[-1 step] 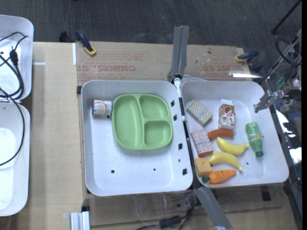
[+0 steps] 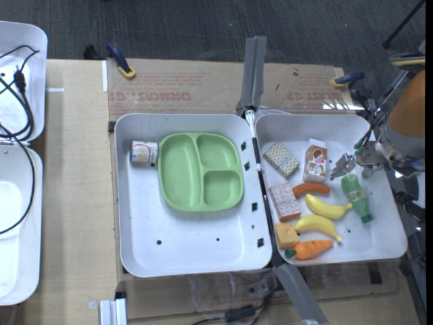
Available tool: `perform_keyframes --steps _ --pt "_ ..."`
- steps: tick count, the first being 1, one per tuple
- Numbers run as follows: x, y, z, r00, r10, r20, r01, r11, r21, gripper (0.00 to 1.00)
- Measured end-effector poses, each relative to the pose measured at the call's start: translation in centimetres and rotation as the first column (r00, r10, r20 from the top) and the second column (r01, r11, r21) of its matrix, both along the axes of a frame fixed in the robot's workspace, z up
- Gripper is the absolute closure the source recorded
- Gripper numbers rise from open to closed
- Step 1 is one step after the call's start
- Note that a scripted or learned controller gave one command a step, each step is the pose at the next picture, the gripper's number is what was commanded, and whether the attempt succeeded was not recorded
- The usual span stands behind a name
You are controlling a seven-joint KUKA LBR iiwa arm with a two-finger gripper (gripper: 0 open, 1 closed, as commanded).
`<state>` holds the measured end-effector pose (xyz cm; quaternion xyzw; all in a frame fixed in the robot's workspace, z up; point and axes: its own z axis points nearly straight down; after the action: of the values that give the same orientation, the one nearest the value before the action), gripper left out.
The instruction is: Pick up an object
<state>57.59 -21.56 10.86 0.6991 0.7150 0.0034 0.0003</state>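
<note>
nearest to me in the right bin [image 2: 399,246] i see a carrot [image 2: 312,249] along the front wall, with a small yellow block [image 2: 286,234] just beside its left end. behind those lie two bananas: one [image 2: 318,226] just above the carrot, another [image 2: 327,208] a little further back. left of the bananas there's a pinkish-red packet [image 2: 285,202], and a small orange sausage [image 2: 311,189] sits between that packet and the carton behind it. a green bottle [image 2: 356,196] lies on its side toward the right wall, near the tip of the far banana.

the gripper [image 2: 343,166] hangs just above the top end of that bottle and just right of a small red-and-white carton [image 2: 315,163]. i can't make out from here whether it's spread or closed, and i see nothing between its tips. the arm [image 2: 408,117] comes in from the right, orange band showing.

further back in the same bin is a checkered box [image 2: 281,160], tilted.

in the left bin [image 2: 135,249] a green divided plate [image 2: 201,171] lies flat, and a small cup [image 2: 143,154] on its side is touching or nearly touching the plate's left rim.
</note>
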Motion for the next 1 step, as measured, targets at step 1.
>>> perform_keyframes --steps 1 --pt "-3.05 0.41 -1.6 1.0 -0.001 -0.004 0.001 1.0 0.003 0.0"
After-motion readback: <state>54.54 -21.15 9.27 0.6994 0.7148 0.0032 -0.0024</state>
